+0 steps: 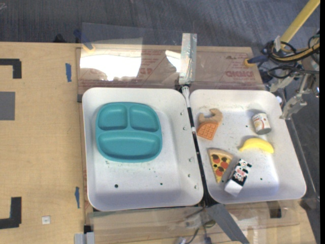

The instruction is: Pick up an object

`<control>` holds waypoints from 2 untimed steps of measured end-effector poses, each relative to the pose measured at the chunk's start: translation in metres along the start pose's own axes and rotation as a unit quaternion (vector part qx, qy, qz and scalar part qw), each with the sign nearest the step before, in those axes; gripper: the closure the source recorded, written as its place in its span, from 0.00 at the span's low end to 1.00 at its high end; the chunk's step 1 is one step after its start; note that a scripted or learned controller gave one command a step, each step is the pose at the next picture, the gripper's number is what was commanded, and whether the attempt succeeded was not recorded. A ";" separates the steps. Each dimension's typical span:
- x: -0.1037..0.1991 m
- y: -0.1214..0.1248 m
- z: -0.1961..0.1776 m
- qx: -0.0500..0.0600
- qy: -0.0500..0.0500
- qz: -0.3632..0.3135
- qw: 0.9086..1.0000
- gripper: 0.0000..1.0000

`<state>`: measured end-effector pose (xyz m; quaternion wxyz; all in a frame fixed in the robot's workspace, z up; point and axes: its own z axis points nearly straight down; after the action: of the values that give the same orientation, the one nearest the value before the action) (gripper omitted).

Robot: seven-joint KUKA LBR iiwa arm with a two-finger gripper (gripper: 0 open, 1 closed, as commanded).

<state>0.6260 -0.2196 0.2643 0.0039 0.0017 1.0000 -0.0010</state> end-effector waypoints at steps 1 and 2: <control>-0.017 0.010 0.173 -0.002 0.006 -0.010 1.000 0.00; -0.024 0.010 0.150 0.002 -0.006 -0.011 1.000 1.00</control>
<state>0.6510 -0.2104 0.1142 0.0101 -0.0091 0.9999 -0.0029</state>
